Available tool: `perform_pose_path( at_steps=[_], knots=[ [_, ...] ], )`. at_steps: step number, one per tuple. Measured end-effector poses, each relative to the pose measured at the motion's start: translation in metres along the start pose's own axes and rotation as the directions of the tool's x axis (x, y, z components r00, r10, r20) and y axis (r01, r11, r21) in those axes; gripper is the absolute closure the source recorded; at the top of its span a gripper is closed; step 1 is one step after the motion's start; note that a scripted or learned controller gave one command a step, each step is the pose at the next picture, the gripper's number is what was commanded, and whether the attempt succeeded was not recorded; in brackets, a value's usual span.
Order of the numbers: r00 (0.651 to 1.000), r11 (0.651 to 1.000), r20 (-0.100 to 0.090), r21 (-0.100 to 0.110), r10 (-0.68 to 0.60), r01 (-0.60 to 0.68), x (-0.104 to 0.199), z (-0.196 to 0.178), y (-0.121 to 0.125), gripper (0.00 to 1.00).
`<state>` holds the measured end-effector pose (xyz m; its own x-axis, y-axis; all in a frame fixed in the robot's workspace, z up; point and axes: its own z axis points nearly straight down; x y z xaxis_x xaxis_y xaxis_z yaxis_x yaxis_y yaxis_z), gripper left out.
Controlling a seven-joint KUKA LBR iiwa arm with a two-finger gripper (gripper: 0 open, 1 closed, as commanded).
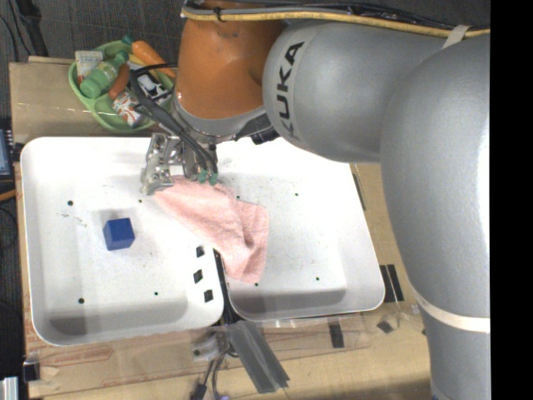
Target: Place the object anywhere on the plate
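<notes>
Overhead, a bench carries two shallow white bins side by side. At far left, the left bin (50, 248) holds a small blue cube (119, 232), which sits alone on the white floor, well apart from everything else. Behind that bin's upper edge stands a green bowl (98, 107) heaped with mixed items, among them a green bottle and something orange; most of the rest is too cluttered to tell apart.

Further right, the gripper (179, 169) hangs at the upper end of a pink cloth (225, 223), low over the seam between the bins. Its metal fingers touch or pinch the cloth's top edge, but the wrist and cabling crowd them, so whether they are clenched on the fabric or released cannot be made out. The cloth drapes diagonally across the shared rim, its lower corner lying in the right bin (333, 248).

Rightmost, the grey arm (375, 82) with its orange band covers the right bin's upper corner and runs out of frame.
</notes>
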<state>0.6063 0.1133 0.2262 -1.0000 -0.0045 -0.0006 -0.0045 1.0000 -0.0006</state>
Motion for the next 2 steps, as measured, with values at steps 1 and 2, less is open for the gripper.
perform_pose_path(
  at_steps=[1, 2],
  knots=[
    [1.0, 1.0, 0.002, 0.0, -0.002, 0.002, -0.0051, -0.0065, 0.0476, 1.0],
    [1.0, 1.0, 0.002, 0.0, -0.002, 0.002, -0.0052, -0.0065, 0.0474, 0.0]
  ],
)
